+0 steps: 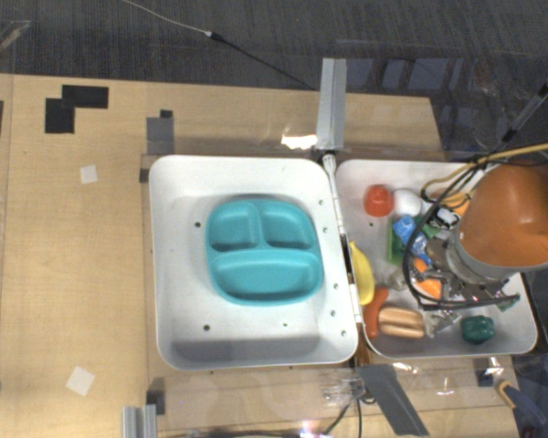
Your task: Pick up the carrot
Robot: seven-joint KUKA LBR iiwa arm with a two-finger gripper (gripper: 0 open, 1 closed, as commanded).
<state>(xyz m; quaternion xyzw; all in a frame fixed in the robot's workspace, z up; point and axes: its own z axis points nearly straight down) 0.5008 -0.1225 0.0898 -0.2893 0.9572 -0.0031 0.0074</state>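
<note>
Two shallow white bins sit side by side on the pale wooden desk (64, 272), split by a narrow metal rail. The left bin (178, 336) holds a turquoise plastic plate with three compartments (260, 249), lying flat near its middle. The right bin (525, 336) is crowded.

Along its far side lie a small red round fruit (378, 201) and, just beside it, a white rounded piece (407, 199). Nearer the middle are a blue plastic item (403, 230) and a green piece (424, 245), both partly behind black cables. A yellow banana (363, 277) lies against the rail. At the near edge are a toy hot dog in a tan bun (402, 322), with a red-orange piece (375, 316) touching its left end, and a dark green rounded toy (478, 328) off to the right.

The grey arm with its orange band (516, 213) reaches in from the right and hangs over the middle of the right bin, its wrist covering much of what lies there. The orange tapered carrot (429, 287) lies in this bin, between the banana and the wrist, just above the hot dog. It is partly hidden under the looped cables and the wrist's edge.

The jaws are beneath the wrist, close to the carrot and above the hot dog's right end. Metal parts and cables clutter that spot, so I cannot tell whether the jaws are wide or narrow, or whether they touch anything.
</note>
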